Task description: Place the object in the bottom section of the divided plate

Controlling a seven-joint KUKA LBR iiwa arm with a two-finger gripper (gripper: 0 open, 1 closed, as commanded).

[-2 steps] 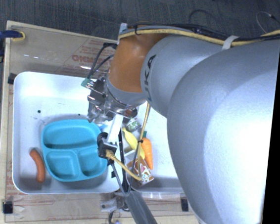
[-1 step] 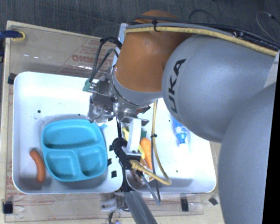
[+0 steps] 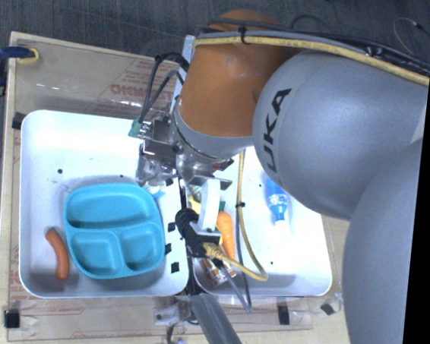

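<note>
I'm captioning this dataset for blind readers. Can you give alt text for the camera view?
A grey and orange robot arm reaches over two shallow white bins. The left bin holds a blue three-section divided plastic plate with an orange sausage-shaped toy beside it on the bin floor.

The plate (image 3: 113, 229) lies in the left bin (image 3: 39, 134), a sausage (image 3: 59, 253) just left of it; the right bin (image 3: 296, 271) holds a carrot (image 3: 226, 230).

Blue divided plate (image 3: 111, 229), orange-brown sausage (image 3: 59, 253), orange carrot (image 3: 227, 233), white bins (image 3: 39, 141).
</note>
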